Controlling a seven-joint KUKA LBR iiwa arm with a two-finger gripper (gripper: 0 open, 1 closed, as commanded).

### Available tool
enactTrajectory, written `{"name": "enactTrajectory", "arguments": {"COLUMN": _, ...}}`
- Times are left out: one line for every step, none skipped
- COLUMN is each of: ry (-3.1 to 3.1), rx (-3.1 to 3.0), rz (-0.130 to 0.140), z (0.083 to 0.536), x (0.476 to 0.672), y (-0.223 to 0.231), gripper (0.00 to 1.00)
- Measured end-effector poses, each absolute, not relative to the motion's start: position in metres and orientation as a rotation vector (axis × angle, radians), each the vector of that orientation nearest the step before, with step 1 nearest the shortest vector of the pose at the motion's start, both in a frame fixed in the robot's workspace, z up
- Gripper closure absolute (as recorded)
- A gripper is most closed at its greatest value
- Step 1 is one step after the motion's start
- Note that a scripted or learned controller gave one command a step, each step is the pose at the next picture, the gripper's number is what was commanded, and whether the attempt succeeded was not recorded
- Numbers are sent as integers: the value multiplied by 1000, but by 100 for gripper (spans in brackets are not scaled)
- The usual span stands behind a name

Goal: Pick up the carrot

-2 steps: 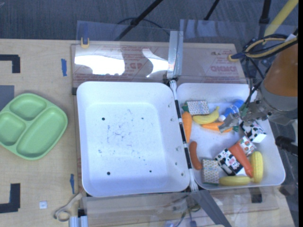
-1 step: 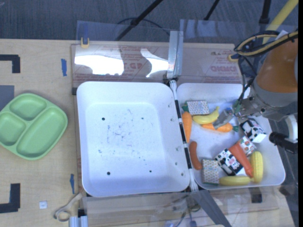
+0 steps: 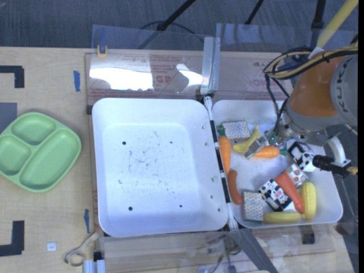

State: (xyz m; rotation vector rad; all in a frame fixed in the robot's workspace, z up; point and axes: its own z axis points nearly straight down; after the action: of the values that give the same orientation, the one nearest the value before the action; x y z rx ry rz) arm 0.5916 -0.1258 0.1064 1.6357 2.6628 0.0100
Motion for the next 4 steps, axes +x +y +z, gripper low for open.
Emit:
{"name": "enactTrajectory", "arguments": {"ry": 2667, "rx": 1661, "rz": 2, "z": 141, "x": 550, "y": -109, "gripper": 0}}
{"name": "enactTrajectory", "arguments": {"ry": 2790, "rx": 1428, "rz": 4, "z": 87, "x": 575, "y": -106, "gripper": 0}}
{"name": "enactTrajectory", "arguments": {"ry": 2839, "rx": 1335, "rz": 1, "z": 136, "x": 556, "y": -159, "gripper": 0}}
{"name": "enactTrajectory", "arguments": {"ry": 2923, "rx": 1136, "rz": 16, "z": 88, "x": 540, "y": -190, "gripper": 0}}
